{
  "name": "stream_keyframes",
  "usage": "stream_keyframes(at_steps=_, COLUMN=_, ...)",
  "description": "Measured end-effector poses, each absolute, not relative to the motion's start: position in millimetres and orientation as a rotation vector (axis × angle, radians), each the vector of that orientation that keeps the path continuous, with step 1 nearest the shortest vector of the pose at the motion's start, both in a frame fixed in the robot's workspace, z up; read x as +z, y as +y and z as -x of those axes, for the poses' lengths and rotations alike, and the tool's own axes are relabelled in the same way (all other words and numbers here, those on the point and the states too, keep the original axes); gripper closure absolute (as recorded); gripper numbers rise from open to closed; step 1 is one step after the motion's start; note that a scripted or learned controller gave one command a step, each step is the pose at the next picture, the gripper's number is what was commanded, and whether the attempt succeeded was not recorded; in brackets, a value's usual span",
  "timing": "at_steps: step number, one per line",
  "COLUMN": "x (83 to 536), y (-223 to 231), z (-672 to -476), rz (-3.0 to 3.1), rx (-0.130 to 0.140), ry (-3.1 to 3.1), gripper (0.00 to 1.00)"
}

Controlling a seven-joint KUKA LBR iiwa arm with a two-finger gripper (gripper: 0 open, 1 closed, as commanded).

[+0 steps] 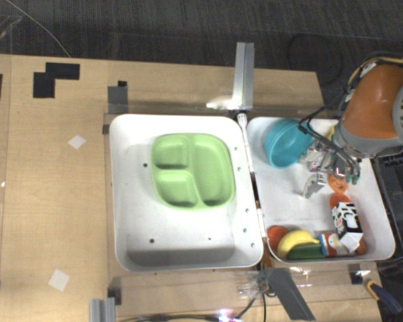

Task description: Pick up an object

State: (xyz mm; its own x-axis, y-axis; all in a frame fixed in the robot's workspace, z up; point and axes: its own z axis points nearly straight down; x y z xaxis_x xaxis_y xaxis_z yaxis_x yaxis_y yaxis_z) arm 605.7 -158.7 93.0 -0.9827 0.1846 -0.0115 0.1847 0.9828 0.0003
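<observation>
The wooden bench (54, 200) spreads across the whole view, and the two shallow white bins sit side by side at its middle, split by a metal divider rail. The left bin (131, 180) is the larger-looking of the pair; a light green divided plate (191, 170) with three compartments lies near its centre, tilted slightly toward 11 o'clock. The right bin (289, 200) holds the loose objects. The grey arm with its orange band (376, 106) enters from 3 o'clock and hangs over the upper right part of that bin.

A teal bowl (284, 143) lies tipped on its side at the bin's 11 o'clock corner, its opening turned toward the arm. The gripper (322, 173) hangs just beside the bowl, at its 4 o'clock, above bare bin floor; its fingers (311, 185) appear spread, with nothing seen between them, though the view is blurred there. A small orange piece (338, 180) shows just at the gripper's 3 o'clock.

Along the bin's 6 o'clock edge lie a black-and-white carton (346, 219) with a red top, a yellow banana (297, 239) resting against a green item (303, 251), and a red ball (276, 234) at the 7 o'clock corner, touching the banana
</observation>
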Motion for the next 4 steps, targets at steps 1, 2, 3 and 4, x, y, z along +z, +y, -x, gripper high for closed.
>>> stream_keyframes(at_steps=1, x=90.0, y=-95.1, z=-560.7, rz=-0.334, rx=0.003, ry=3.111, gripper=0.00)
stream_keyframes(at_steps=2, x=89.6, y=-100.1, z=-574.9, rz=-0.421, rx=0.003, ry=3.100, gripper=0.00)
stream_keyframes(at_steps=3, x=89.4, y=-92.1, z=-583.3, rz=-0.627, rx=0.002, ry=3.065, gripper=0.00)
stream_keyframes(at_steps=4, x=90.2, y=-84.4, z=-553.3, rz=-0.776, rx=0.004, ry=3.026, gripper=0.00)
